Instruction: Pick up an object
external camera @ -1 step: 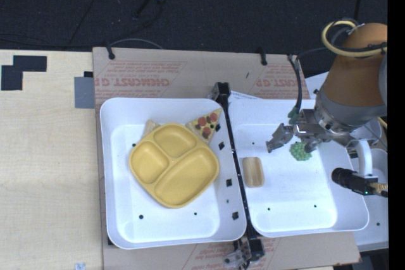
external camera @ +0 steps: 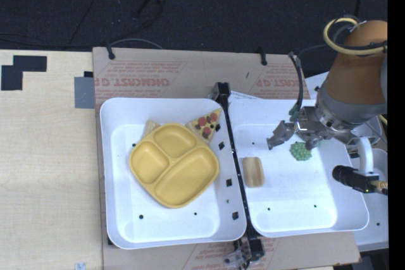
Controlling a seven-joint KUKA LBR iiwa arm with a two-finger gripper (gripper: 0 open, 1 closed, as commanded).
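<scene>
Two white bins sit side by side on the table [external camera: 50, 155]; take the divider [external camera: 233, 161] between them as landmark. Right of it, over the right bin [external camera: 316, 212], the fingers [external camera: 278, 136] of the gripper [external camera: 292, 136] are spread apart and pinch nothing. A small green object [external camera: 300, 151] (it looks like broccoli) lies just below the gripper, on the bin floor. Closer to the divider lies a tan block [external camera: 253, 171]. Left of the divider, the left bin [external camera: 120, 212] holds a yellow divided plate [external camera: 174, 165], with a toy pizza slice [external camera: 207, 124] touching its upper edge.
</scene>
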